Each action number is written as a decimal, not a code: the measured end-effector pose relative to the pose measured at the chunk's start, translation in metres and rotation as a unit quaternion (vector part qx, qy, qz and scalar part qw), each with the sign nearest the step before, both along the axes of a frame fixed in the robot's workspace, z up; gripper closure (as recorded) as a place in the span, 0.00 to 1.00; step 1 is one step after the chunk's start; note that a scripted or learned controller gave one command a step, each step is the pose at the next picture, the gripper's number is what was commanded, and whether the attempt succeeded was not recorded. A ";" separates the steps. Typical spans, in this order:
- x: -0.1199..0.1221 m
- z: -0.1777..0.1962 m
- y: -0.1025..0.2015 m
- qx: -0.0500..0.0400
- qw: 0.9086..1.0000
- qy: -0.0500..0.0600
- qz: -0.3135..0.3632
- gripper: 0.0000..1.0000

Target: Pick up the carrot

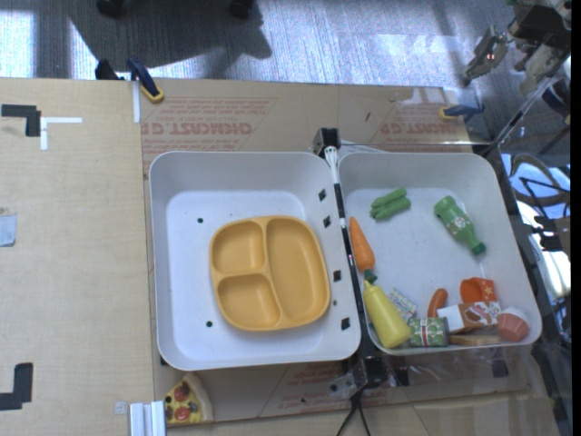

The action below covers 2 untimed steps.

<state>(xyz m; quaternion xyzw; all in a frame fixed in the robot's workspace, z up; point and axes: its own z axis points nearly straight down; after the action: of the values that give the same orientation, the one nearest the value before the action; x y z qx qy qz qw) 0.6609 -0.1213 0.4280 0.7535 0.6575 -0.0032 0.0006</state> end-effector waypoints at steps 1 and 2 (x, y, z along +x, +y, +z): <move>0.001 0.008 0.001 -0.002 1.000 0.001 0.001 1.00; 0.001 0.008 0.001 -0.001 1.000 0.001 0.001 0.00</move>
<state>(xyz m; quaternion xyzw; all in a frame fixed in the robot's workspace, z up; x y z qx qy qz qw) 0.6621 -0.1207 0.4358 0.7525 0.6586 -0.0047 0.0013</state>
